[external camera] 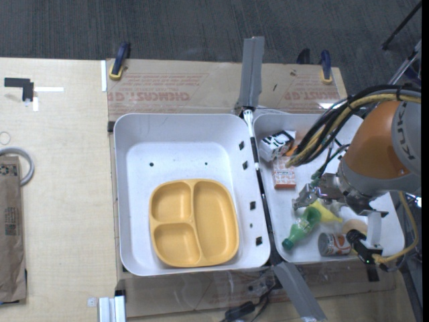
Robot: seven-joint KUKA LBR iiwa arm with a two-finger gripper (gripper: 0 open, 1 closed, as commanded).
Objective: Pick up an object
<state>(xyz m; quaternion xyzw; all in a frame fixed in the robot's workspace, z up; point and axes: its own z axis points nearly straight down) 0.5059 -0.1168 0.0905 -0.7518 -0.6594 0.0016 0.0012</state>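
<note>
A: Bottle (299,229), green, lies tilted in the right bin (395,250), near the front wall, w/ a yellow piece (326,212) touching its upper end and a can (334,244) just beside it.

B: Tool (310,196)?

A: Right above the bottle's top end. Can't tell if it's open or closed, cables and wrist cover it.

B: Risks?

A: 3, imo. Bottle's round and slanted, so it could roll or squirt out when pinched. Yellow piece and can crowd it, so the tool may nudge or grab 2 things. Front wall's close, cd block the descent.

B: Other stuff?

A: Red-white carton (285,177) and a dark box (276,144) further back. Yellow tray (194,222) in the left bin (134,193), well apart.
</note>
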